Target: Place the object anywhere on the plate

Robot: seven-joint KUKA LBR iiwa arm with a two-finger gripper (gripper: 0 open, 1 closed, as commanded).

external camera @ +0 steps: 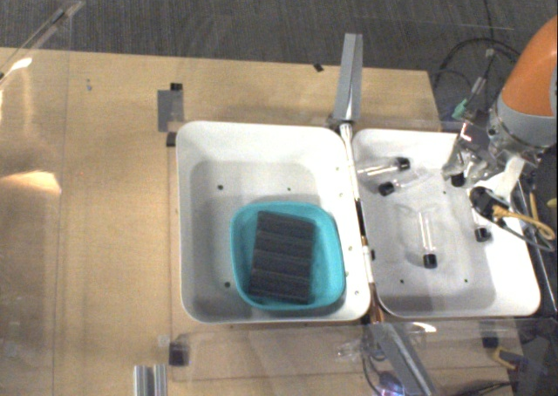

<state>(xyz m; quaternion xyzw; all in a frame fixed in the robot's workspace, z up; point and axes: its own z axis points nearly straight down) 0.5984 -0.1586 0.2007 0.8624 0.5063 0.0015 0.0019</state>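
A teal square plate (330, 246) sits in the left white bin (200, 211), toward its front. A dark grey ridged block (282, 256) lies flat on the plate, inside its rim. The gripper (462, 169) hangs over the far right part of the right bin (514, 294), well away from the plate and the block. The orange band of the arm (532, 71) rises above it at the right edge.
Clear vials with black caps lie in the right bin: two near its back left (385, 167) (391, 186) and one in the middle (427, 235). A small black piece (482, 234) lies by the right wall. Cables hang beside the arm.
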